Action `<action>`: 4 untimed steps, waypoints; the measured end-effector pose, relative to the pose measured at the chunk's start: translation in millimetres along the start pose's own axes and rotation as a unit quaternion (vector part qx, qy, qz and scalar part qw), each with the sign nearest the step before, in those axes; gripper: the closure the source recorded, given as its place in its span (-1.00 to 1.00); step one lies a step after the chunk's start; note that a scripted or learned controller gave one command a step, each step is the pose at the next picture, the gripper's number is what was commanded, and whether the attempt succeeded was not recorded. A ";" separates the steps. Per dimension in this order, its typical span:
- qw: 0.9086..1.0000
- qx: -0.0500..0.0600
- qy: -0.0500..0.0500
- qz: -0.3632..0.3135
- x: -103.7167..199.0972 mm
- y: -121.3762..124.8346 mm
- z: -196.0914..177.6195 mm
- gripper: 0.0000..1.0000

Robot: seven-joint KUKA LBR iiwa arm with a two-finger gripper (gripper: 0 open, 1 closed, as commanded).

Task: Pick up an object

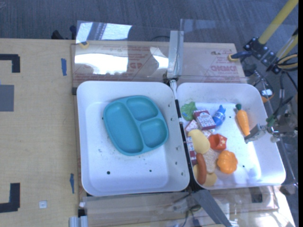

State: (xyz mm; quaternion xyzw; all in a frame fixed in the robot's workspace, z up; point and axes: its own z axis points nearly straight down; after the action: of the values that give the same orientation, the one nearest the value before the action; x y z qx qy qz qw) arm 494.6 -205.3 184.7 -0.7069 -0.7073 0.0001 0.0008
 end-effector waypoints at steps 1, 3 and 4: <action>0.999 -0.002 0.005 0.049 1.1 36.3 88.8 -1.00; 0.998 -0.003 0.001 0.059 10.6 90.2 97.8 -1.00; 0.998 -0.005 -0.001 0.058 10.1 91.7 85.5 1.00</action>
State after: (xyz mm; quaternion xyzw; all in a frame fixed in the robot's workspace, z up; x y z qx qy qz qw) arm 586.2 -195.0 99.1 -0.7467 -0.6651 -0.0027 -0.0036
